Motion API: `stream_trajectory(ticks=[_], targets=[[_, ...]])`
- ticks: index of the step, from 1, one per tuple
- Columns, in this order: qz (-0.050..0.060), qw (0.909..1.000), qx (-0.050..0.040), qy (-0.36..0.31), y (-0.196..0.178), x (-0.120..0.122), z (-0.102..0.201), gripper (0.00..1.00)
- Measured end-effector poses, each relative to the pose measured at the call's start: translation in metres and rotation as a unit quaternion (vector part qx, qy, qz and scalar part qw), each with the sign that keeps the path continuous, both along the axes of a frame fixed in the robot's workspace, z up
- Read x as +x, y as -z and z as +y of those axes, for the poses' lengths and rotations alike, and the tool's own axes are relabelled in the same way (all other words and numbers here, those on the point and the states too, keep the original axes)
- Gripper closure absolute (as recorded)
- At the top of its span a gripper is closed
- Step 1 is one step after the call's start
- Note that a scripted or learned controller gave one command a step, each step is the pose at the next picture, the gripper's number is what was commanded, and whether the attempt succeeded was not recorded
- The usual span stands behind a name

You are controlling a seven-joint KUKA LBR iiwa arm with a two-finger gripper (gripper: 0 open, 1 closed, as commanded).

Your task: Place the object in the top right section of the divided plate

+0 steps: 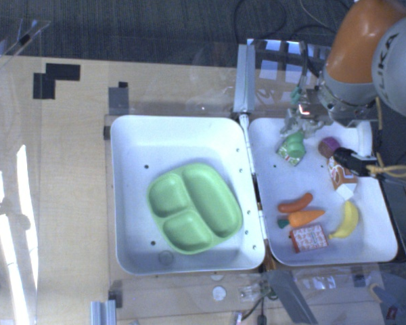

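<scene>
- The arm (375,46) reaches in from the right, its orange band above the far end of the right bin (386,249).
- The gripper (302,114) hangs over that bin's far left corner, just above a green packet (292,147).
- Whether the gripper is open or closed cannot be told; the packet lies right under it, and contact is unclear.
- The packet is pale green, tilted, and sits near the bin's left wall.
- Other things in the right bin: a purple piece (329,145) toward the far right, a brown-and-white carton (342,178) beside it, a red sausage (296,204), a carrot (302,218) just below the sausage, a red box (308,237) near the front wall, and a banana (347,221) to the right of the box.
- The left bin (135,154) holds the green plate (195,207), turned at an angle, with three sections.
- The plate lies near the middle of its bin, toward the front right.
- The plate's sections have nothing in them, and it is well apart from the gripper.
</scene>
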State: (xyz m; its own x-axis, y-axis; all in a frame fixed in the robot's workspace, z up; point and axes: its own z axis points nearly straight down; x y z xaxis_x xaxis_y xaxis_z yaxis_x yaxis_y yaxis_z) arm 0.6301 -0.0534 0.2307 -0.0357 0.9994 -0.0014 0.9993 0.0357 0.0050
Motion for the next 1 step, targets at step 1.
stream_trajectory(ticks=[1], targets=[[0.001, 0.998, 0.0006, -0.064, 0.0081, -0.0077, 0.0578, 1.0]])
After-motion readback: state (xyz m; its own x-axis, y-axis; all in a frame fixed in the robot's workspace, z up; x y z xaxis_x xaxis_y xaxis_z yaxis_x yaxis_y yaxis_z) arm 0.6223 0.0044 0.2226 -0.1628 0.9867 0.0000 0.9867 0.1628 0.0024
